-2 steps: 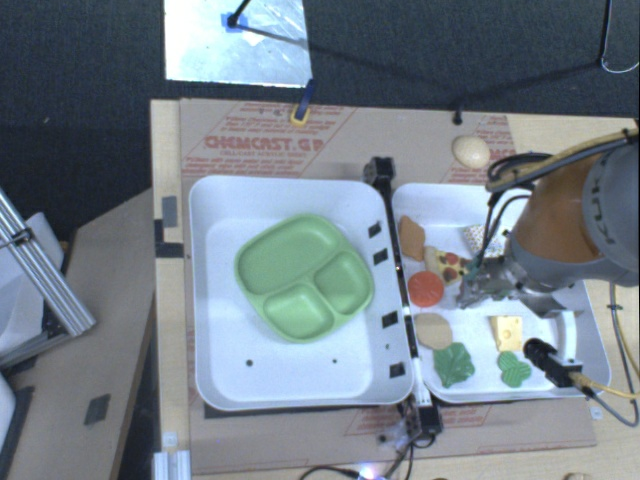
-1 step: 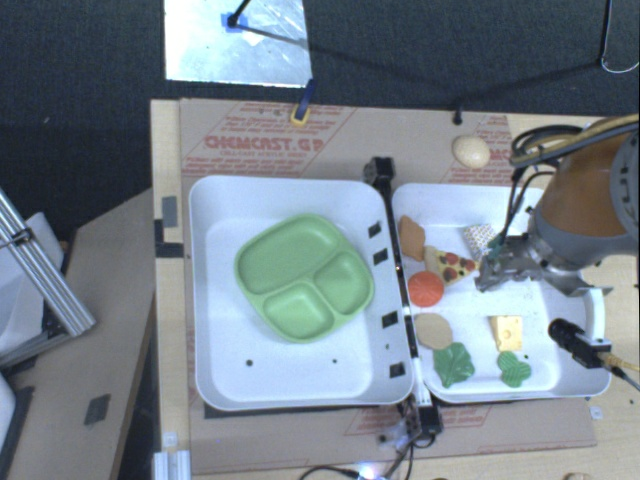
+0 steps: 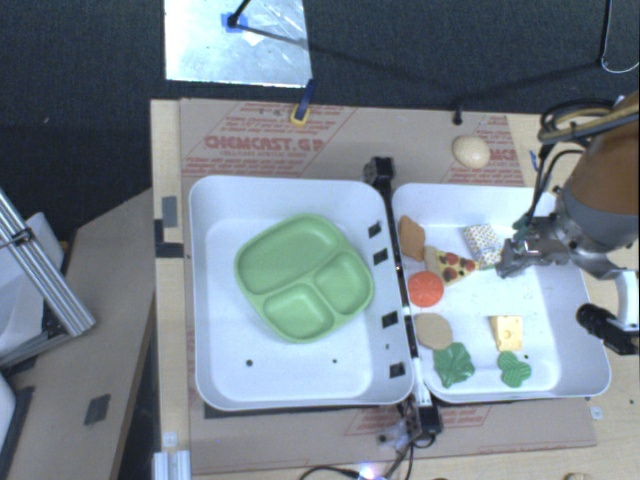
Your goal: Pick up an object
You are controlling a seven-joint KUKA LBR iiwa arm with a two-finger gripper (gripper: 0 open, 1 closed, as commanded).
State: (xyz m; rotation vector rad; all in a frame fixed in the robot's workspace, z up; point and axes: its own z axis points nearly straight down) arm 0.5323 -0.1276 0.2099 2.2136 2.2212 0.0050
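I see gripper (image 3: 516,258) low near right bin (image 3: 575,298) back edge, beside patterned piece (image 3: 482,240) (finger state I cannot tell). Risk: pizza slice (image 3: 452,265) so close, fingers can catch both.

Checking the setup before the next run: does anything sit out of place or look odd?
One thing: a beige egg-shaped object lies on the cardboard beyond the right bin, outside both bins. The green divided tray sits turned at an angle in the left bin. Nothing looks spilled or damaged.
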